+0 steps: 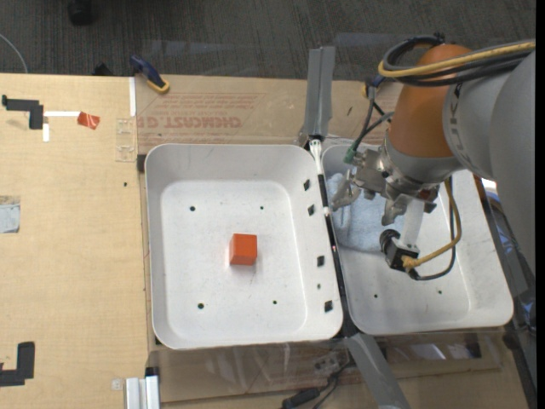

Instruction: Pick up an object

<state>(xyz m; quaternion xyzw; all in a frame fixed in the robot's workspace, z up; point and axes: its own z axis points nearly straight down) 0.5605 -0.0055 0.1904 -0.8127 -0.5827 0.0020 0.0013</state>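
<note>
Orange block (243,249) sits alone in the left bin (170,228), roughly mid-floor, flat, nothing touching it. My arm (477,100) comes in from the right, orange band over the right bin (477,305). My hand (368,186) hangs over that bin's upper-left part, close to the divider between bins, well apart from the block. Can't tell its state from this angle: wrist and cables hide it. Nothing seen held. Bench (60,228) to the left carries tape marks.
</note>
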